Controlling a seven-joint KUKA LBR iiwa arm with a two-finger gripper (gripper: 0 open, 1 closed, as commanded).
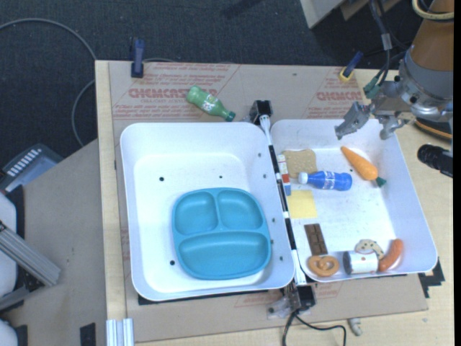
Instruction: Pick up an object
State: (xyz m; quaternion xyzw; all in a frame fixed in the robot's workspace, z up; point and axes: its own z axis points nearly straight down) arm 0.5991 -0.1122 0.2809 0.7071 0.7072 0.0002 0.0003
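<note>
Arm sits at roughly 2 o'clock, gripper point(371, 119) hovering over the far rim of the right bin point(414, 215), jaws spread, nothing between them. So this reads as the approach step: no target engaged yet, no contact. Nearest candidate is the toy carrot point(359, 163), lying flat just at 6 o'clock of the gripper, tip pointing toward 4 o'clock, near the bin's far wall. Blue bottle point(327, 181) lies on its side just beside it at 8 o'clock of the carrot, apart from it. Further toward 6–7 o'clock: bread slice point(301, 160), yellow cheese slice point(302, 205), brown chocolate bar point(315, 238), and a cluster along the near rim with a pretzel point(323, 265), a white can point(362, 262), a cookie point(369, 247) and a sausage point(391, 254), packed close together. Left bin point(144, 193) holds a blue divided plate point(220, 232); a green bottle point(209, 102) lies outside on the bench at 11 o'clock. My guess for the next move: descend on the carrot, with jaws turned across its long axis. Risk: the wall nearby limits finger clearance, and the tapered shape may squirt out. The bottle would roll. The flat slices look hard to pinch.
</note>
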